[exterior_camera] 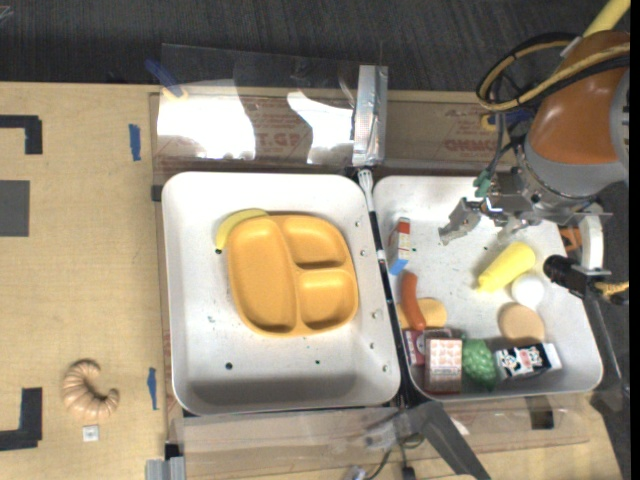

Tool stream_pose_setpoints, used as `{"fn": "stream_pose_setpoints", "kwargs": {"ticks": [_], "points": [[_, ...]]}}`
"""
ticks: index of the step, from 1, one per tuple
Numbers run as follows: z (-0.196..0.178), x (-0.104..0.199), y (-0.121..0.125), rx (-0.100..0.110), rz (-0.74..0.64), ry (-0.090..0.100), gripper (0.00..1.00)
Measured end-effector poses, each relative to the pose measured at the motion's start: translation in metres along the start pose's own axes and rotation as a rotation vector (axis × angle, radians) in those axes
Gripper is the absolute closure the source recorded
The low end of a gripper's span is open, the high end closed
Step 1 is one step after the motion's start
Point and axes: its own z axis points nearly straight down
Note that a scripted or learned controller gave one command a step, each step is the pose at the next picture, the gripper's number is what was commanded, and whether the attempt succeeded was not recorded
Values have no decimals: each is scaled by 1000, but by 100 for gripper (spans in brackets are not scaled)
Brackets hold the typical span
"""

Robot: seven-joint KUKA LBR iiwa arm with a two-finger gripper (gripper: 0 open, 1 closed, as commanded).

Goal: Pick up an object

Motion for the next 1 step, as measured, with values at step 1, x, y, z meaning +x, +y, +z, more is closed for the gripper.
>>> {"fn": "stream_pose_setpoints", "kwargs": {"ticks": [1], "points": [[-6, 15, 3, -1, -236, 0, 0]]}}
